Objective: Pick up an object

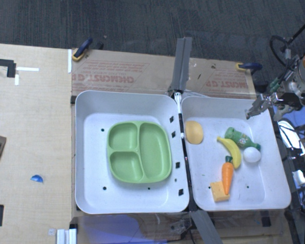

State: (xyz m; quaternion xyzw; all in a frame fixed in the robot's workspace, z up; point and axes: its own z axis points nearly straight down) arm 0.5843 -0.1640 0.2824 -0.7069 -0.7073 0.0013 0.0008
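A: camera view: gripper (255,110) sits over the far right rim of the right bin (270,201), arm coming in from the right. Can't tell from here if the jaws are spread or pressed together, too small and slanted. Nothing visible between them

B: where are the pickable items?

A: all in the right bin. Yellow lemon-like fruit (194,132) at far left by the divider, alone. Then a tight cluster mid-bin: green toy (240,137), banana (231,150) just beside it, white egg (251,155) touching or nearly touching both, carrot (227,176) right under the banana, cheese wedge (219,192) at the carrot's near tip. Left bin (87,192) only holds the green divided plate (139,152)

B: risks?

A: my read: cluster is the problem. Descent there likely lands a finger on a neighbour, shoves things apart, closes on air. Egg is round and smooth, probably rolls or squirts out. Banana curved, could pivot. Also gripper is close to the bin rim, a low move could clip it

B: safest target?

A: the lone yellow fruit, clear room all round, though the divider wall is near
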